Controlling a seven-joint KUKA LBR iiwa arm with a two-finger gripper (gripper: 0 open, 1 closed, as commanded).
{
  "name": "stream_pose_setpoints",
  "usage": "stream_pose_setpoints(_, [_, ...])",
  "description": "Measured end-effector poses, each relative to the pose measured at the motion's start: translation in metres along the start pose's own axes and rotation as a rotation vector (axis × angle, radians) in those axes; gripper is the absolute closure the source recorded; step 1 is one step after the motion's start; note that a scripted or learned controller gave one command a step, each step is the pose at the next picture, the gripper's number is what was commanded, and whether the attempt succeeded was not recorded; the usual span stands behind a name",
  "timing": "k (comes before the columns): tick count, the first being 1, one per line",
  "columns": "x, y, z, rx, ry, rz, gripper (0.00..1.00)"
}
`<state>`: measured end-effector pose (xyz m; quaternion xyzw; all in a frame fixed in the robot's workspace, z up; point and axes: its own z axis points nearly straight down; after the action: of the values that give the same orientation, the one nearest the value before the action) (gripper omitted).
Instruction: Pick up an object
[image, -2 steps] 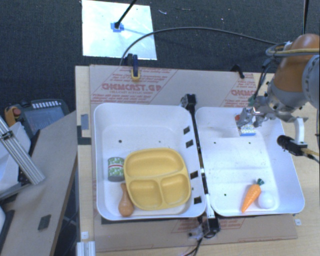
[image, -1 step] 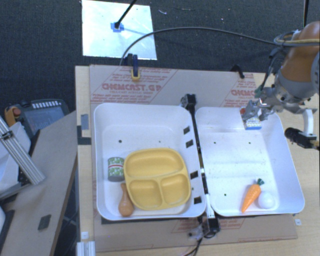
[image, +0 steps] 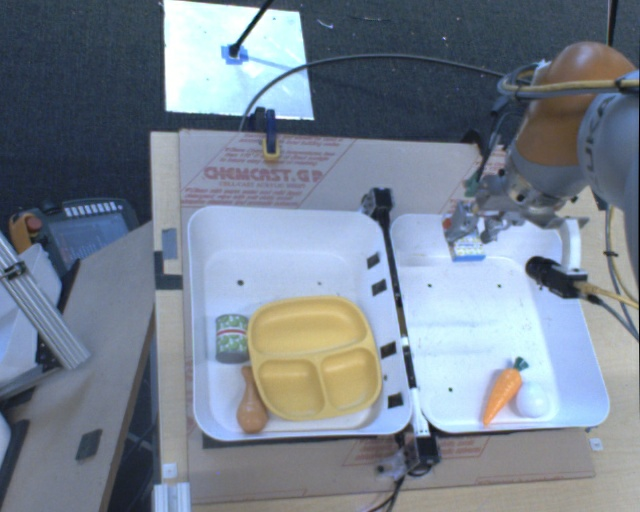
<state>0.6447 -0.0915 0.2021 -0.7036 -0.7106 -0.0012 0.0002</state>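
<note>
The gripper (image: 468, 232) hung at the right bin's (image: 560, 330) twelve o'clock rim; whether its jaws were apart could not be told. The carrot (image: 500, 394), at five o'clock, would need a centred, aligned descent.

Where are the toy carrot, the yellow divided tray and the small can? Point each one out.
toy carrot (image: 501, 394), camera view, middle of its orange body.
yellow divided tray (image: 306, 334), camera view, floor of its large compartment.
small can (image: 231, 338), camera view, its labelled side.
</note>
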Motion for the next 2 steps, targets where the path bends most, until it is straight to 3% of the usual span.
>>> stream_pose_setpoints(1, [0.062,-0.007,-0.002,0.000,0.000,0.000,1.00])
stream_pose_setpoints(2, [0.117,0.003,-0.012,-0.001,0.000,0.000,1.00])
